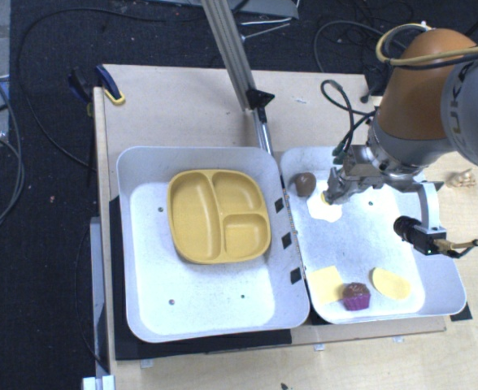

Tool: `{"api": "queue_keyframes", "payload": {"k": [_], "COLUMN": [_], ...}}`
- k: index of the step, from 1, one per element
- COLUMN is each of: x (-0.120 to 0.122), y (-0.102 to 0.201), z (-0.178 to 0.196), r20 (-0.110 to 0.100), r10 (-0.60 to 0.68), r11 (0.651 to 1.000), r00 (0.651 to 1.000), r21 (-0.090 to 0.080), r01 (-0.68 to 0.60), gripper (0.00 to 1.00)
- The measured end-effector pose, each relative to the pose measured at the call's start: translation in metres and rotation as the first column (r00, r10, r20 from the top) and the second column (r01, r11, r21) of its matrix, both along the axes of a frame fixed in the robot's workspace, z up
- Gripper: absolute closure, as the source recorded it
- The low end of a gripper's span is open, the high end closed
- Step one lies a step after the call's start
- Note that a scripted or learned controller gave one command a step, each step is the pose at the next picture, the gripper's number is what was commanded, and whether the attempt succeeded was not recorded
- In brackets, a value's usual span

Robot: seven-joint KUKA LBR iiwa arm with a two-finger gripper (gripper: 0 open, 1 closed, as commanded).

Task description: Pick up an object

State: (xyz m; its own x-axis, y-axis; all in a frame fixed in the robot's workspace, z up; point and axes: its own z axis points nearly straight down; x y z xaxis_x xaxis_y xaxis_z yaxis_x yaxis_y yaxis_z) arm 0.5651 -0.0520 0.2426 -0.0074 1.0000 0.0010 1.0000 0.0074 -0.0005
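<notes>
The gripper [336, 192] hangs low over a pale white piece [326, 210] — its grip state cannot be told — and the flat piece may slip, or the brown lump [305, 184] beside it gets nudged.

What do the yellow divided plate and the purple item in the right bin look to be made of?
Divided plate: likely moulded plastic, matte yellow, smooth rounded compartment ridges, uniform colour. Purple item: probably plastic or rubber toy food, dull dark top over purple base; too small to be sure.

right bin [434, 242] middle open, purple object [355, 296] front
</notes>
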Motion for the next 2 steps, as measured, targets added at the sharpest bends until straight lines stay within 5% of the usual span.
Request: {"api": "queue_keyframes", "payload": {"k": [2], "x": [0.018], "y": [0.111], "z": [0.009], "r20": [0.002], "r10": [0.001], "r11": [1.000], "r00": [1.000], "r21": [0.001], "r01": [-0.001], "gripper": [1.00]}}
